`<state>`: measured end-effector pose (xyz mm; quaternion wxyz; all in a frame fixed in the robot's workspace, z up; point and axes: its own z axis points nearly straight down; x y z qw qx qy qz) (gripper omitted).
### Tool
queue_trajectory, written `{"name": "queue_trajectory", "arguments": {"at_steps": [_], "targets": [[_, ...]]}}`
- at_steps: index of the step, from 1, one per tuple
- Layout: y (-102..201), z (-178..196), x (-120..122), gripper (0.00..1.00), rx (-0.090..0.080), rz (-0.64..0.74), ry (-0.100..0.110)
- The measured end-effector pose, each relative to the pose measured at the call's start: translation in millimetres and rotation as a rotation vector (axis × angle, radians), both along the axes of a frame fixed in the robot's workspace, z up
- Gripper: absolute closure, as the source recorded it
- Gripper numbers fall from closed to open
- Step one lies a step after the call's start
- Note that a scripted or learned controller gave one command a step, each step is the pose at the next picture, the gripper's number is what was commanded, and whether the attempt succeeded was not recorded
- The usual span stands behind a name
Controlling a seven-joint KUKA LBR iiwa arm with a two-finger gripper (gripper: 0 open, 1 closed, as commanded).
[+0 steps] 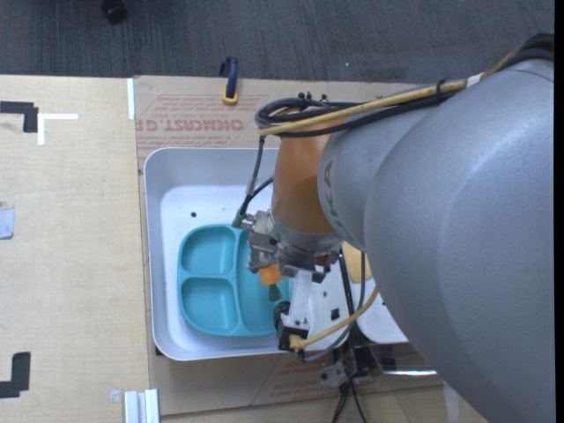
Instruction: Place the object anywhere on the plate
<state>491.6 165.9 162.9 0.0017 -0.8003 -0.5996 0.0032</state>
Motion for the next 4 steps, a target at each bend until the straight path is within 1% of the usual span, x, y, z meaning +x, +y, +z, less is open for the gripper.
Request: {"name": "queue_trajectory", "arguments": {"at_steps": [1,2,4], "targets": [[-27.0,66.8,-12.9,1.00,-0.002,-0.313,-0.005],[-26.9,66.8,-13.0,0.00,-0.002,-0.313,-0.005],[-26.9,66.7,-13.0,0.00,-0.002,-0.313,-0.005]]}}
